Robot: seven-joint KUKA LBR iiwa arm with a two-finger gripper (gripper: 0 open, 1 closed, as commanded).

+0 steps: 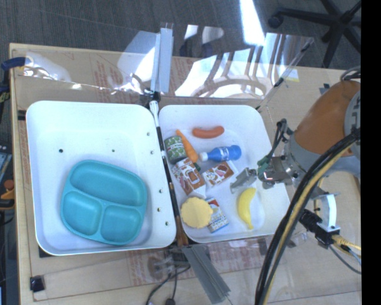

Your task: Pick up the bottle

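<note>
The bottle (222, 153) is blue with a white cap and lies on its side in the right bin (261, 127), cap pointing left. My gripper (241, 180) hangs low over the same bin, to the right of and slightly nearer than the bottle, just above the banana (246, 207). A small gap separates it from the bottle, and nothing shows in its grasp.
Around the bottle lie a sausage (207, 131), a carrot (189, 148), a green can (174, 149), two small cartons (203, 175) and a yellow round item (196, 212). The left bin (51, 116) holds a teal divided tray (105, 201). Cables (292, 234) hang at the right.
</note>
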